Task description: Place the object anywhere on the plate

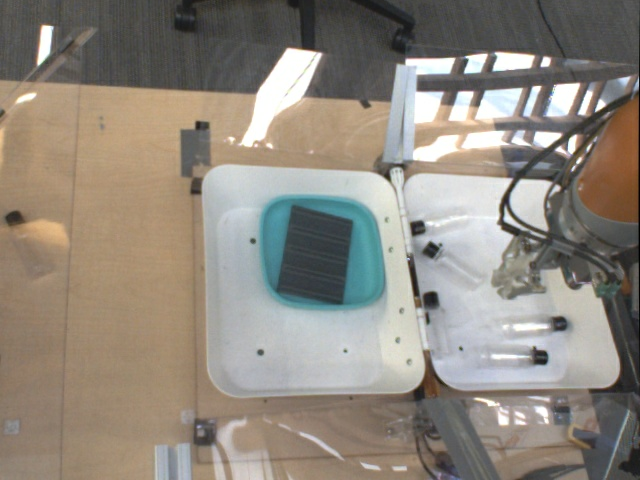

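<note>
A teal plate [372,268] lies in the left bin [300,368]. A dark grey ribbed rectangular block [316,254] rests flat on the plate, near its middle and slightly tilted. My gripper [515,273] hangs low over the right bin [600,363], at its middle, far to the right of the plate. The grey arm with its orange band [610,173] comes in from the right edge. The gripper's pale tip blends with the white bin floor, and I see nothing gripped in it.
Three clear tubes with black caps lie in the right bin: one [455,260] left of the gripper, two [530,325] [512,353] near the front. Small black pieces [418,227] [430,298] sit by the wall between the bins. Cables [520,193] loop above the gripper.
</note>
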`<state>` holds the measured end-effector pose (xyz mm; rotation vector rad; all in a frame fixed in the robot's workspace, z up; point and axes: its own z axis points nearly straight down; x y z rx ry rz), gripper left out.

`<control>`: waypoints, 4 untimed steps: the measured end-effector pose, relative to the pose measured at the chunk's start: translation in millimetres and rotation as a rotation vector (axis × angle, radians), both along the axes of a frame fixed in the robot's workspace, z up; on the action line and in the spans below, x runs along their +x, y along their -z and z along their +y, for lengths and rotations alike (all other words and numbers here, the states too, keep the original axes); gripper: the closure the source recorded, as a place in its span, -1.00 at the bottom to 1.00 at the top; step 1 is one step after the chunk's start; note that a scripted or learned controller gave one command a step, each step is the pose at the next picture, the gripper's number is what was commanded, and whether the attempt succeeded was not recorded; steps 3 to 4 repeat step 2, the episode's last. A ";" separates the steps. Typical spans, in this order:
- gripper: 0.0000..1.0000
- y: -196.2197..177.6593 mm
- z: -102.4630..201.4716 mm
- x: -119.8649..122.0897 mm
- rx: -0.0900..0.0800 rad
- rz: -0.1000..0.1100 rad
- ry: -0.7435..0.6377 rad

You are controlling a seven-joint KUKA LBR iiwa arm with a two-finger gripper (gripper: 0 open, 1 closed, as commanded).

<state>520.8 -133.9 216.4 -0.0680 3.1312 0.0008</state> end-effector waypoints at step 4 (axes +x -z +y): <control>-1.00 30.3 65.7 -20.3 -0.002 0.000 -0.241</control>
